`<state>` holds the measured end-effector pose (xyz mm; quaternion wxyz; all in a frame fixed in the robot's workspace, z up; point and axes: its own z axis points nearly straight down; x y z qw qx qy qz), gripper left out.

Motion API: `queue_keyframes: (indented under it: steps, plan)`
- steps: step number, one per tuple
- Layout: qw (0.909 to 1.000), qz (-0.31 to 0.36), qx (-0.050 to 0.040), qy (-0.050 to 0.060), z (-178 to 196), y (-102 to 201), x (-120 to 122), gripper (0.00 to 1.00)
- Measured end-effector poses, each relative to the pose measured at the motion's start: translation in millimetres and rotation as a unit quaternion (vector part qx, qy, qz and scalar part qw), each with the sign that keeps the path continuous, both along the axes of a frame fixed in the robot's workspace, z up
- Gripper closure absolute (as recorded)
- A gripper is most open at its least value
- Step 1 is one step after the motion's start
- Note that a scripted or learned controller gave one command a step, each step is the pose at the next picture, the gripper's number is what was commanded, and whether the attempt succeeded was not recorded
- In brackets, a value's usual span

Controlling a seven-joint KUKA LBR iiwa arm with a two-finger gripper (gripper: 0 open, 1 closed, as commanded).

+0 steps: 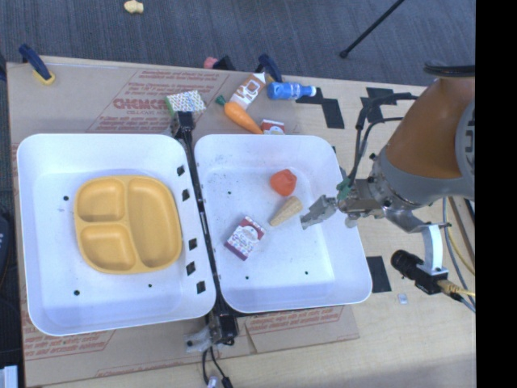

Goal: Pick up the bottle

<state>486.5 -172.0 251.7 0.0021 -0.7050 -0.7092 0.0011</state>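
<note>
Cardboard-topped bench (121,107) on grey carpet (242,14); tool (313,212) grip state not discernible.

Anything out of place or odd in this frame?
Yes. The blue bottle lies on its side on the cardboard behind the right bin, outside both bins, beside a carrot and a white bottle. The end effector hovers inside the right bin, well away from it.
</note>
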Motion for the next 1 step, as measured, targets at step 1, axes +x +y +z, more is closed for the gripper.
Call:
queue_keyframes:
  steps: [1]
  plan:
    - [1.0000,0.006,-0.0013,-0.005,-156.6,30.9,45.2,0.00]
